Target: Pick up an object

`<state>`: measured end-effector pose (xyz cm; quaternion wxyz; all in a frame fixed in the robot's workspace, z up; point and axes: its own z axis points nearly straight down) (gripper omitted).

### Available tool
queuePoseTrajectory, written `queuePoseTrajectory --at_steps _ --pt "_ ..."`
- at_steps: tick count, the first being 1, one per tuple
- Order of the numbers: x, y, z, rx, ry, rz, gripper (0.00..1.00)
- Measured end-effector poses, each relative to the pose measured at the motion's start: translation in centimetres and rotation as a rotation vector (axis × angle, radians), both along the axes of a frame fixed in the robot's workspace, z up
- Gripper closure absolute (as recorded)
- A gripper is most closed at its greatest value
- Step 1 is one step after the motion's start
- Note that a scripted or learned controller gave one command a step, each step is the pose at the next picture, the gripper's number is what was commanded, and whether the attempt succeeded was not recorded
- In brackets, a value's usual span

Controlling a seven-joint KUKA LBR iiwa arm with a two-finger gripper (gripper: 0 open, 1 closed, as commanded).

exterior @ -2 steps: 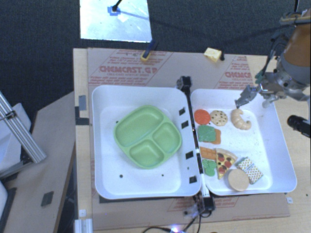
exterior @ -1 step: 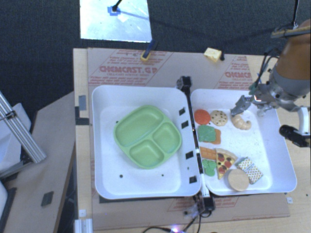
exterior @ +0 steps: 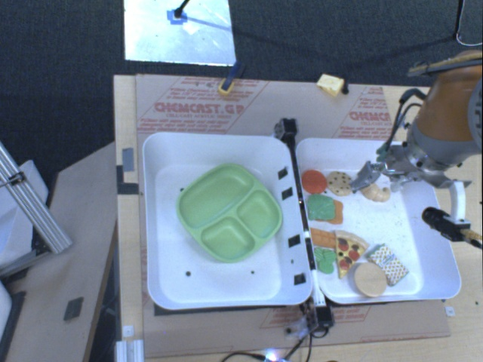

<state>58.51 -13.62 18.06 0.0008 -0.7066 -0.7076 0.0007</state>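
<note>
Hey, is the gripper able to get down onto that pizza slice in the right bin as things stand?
Probably yes. The pizza slice lies flat and uncovered in the right bin, with the gripper above the same bin; close neighbours may crowd a grasp.

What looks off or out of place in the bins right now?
Nothing looks spilled or broken. The green divided plate sits skewed in the left bin, its edges not squared to the walls. The toy foods, such as the pizza slice, crowd the right bin's left side. The gripper hovers near a tan piece.
</note>
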Motion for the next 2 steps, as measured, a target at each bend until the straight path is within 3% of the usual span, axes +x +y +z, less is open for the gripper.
queuePoseTrajectory --at_steps 2 --pt "-0.2 0.4 -9.2 0.0 -0.005 -0.001 0.0"
